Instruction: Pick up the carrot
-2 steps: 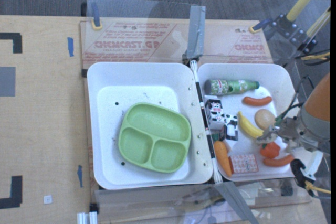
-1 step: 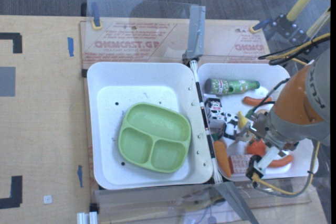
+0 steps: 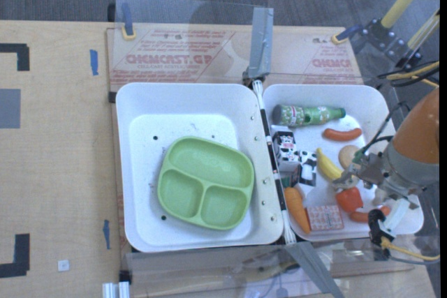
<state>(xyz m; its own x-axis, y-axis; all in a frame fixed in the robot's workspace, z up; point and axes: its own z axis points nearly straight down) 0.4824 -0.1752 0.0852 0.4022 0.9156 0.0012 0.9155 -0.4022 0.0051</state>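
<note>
The carrot (image 3: 296,209) is orange and tapered. It lies in the right bin (image 3: 377,100) near the front left corner, along the wall shared with the left bin, its thin end toward the front. My gripper (image 3: 348,180) hangs low over the right half of that bin, well to the right of the carrot and apart from it. It sits just above a red toy (image 3: 349,199) and beside a yellow banana (image 3: 327,165). The wrist hides what lies directly beneath it.
The right bin also holds a green bottle (image 3: 307,114), an orange-red sausage (image 3: 342,133), a black-and-white toy (image 3: 286,148) and a pink box (image 3: 325,218) touching the carrot's right side. A green divided plate (image 3: 204,183) lies in the left bin (image 3: 140,150).
</note>
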